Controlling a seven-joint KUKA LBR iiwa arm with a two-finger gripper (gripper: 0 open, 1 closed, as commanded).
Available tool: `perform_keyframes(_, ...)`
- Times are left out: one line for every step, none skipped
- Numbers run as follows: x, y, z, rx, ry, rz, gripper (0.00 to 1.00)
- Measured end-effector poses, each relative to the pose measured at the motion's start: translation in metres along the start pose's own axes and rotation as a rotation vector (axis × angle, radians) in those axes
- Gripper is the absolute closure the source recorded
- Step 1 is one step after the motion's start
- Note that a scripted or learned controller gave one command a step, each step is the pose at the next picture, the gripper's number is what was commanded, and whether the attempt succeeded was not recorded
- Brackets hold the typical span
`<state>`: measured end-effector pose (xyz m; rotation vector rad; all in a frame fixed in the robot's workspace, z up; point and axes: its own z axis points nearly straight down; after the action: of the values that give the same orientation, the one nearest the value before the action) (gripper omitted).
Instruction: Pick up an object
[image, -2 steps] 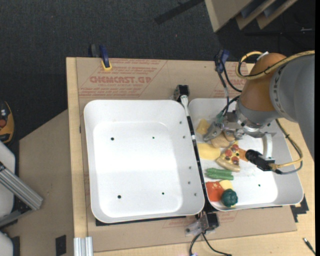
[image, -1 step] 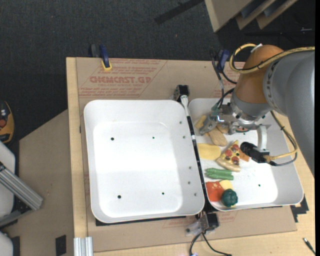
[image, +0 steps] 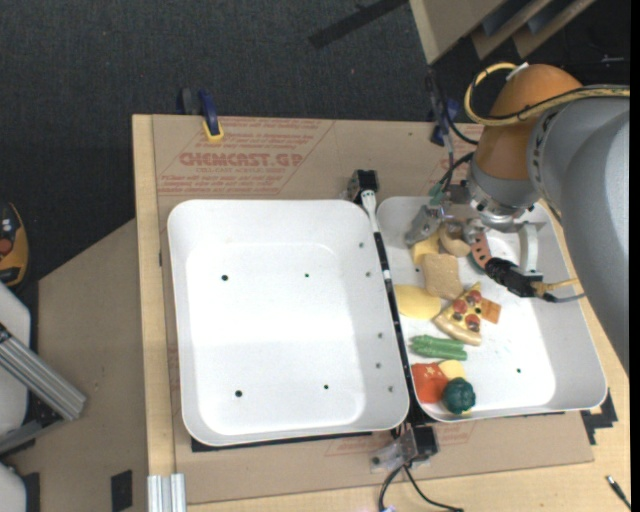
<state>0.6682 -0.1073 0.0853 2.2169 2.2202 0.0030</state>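
My gripper (image: 450, 238) is low over the far end of the right bin (image: 560, 375), its fingers spread apart. A pale tan piece (image: 455, 243) lies between the fingertips, and I cannot see whether they touch it. Just in front lies a tan bread slice (image: 438, 272), then a yellow piece (image: 415, 300) and a pizza slice (image: 466, 318). Nearer the front edge are a green bean pod (image: 438, 347), a red piece (image: 428, 381), a small yellow piece (image: 456, 370) and a dark green broccoli head (image: 460, 397).
The left bin (image: 280, 320) sits beside the right one, with a black divider strip (image: 385, 280) between them. The toys crowd the right bin's left half. The arm's grey body (image: 590, 190) hangs over the right bin's far right corner.
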Motion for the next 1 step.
perform_keyframes(0.0007, 0.0002, -0.014, -0.002, 0.0, -0.001, 1.0)
